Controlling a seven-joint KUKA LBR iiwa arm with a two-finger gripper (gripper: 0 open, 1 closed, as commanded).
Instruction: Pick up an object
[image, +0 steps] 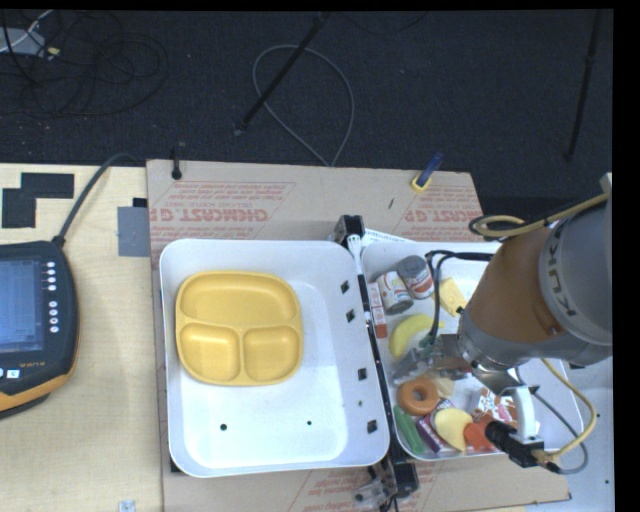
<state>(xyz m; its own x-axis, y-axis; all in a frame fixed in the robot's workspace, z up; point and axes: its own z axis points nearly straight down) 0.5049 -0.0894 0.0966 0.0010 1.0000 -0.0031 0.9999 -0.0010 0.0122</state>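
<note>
a: where is the arm (545, 290) now?

b: it comes in from the right and leans over the right bin (575, 400). the grey body and the orange band cover much of that bin. the gripper (452, 356) is low among the objects, near the middle of the bin.

a: is it grasping something?

b: i cannot tell. the arm hides that part, so i cannot say if anything is taken.

a: what lies in the right bin?

b: a small can (408, 282) with a red and white label is on its side near the top left corner. just below it is a yellow-green round fruit (410, 334), maybe a lemon. right of the can, a yellow piece (452, 294) shows partly beside the arm. lower there is a brown ring like a doughnut (418, 396), and under it a yellow object (452, 424), touching a red one (478, 434). at the bottom left corner there are a green piece (409, 415) and a purple piece (428, 434).

a: and the left bin?

b: it bears a yellow plate with three compartments (240, 327), in the upper left part. the plate is flat and nothing lies on it.

a: anything else around?

b: a control pendant with a screen (30, 318) rests on the bench at the far left, well apart from the bins. cardboard (300, 200) is under both bins.
</note>
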